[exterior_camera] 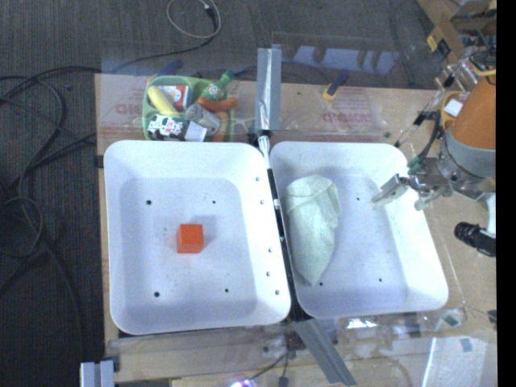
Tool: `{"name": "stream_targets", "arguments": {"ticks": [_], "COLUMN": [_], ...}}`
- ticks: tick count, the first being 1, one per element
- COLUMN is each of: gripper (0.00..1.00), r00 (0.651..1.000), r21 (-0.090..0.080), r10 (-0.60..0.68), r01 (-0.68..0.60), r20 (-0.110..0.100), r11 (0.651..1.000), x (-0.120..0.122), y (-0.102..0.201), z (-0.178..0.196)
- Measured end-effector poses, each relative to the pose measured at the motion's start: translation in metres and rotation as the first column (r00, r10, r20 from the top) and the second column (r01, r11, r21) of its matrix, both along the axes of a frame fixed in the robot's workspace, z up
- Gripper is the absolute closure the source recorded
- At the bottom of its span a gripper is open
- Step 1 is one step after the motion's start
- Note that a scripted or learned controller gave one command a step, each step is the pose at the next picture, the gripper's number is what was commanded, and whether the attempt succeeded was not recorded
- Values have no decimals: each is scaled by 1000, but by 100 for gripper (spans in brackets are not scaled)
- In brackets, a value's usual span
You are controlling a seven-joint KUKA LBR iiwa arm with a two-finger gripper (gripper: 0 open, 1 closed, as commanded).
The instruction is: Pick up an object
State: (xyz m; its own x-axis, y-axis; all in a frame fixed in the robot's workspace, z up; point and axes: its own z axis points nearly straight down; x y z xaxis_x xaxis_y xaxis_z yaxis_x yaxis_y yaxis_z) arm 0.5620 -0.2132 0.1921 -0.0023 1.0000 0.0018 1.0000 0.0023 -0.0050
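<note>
An orange-red cube (190, 238) lies on the floor of the left bin (129, 168), near its middle. A pale green crumpled cloth (314, 224) lies along the left side of the right bin (419, 289), close to the divider. My gripper (403, 190) hangs over the right bin's upper right rim, well to the right of the cloth, with nothing visible between its fingers. The orange band of the arm (484, 115) shows at the right edge.
A green basket (189, 107) with small toys sits behind the left bin. A grey metal post (268, 87) stands at the back between the bins. Cables trail over the dark floor on the left.
</note>
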Motion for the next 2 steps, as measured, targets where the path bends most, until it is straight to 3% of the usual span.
{"name": "stream_targets", "arguments": {"ticks": [1, 2], "gripper": [0, 0], "r00": [997, 985], "r21": [-3, -6], "r10": [-82, -170], "r01": [82, 170], "r20": [1, 2], "r11": [997, 985], "x": [12, 1], "y": [74, 117], "z": [71, 150]}}
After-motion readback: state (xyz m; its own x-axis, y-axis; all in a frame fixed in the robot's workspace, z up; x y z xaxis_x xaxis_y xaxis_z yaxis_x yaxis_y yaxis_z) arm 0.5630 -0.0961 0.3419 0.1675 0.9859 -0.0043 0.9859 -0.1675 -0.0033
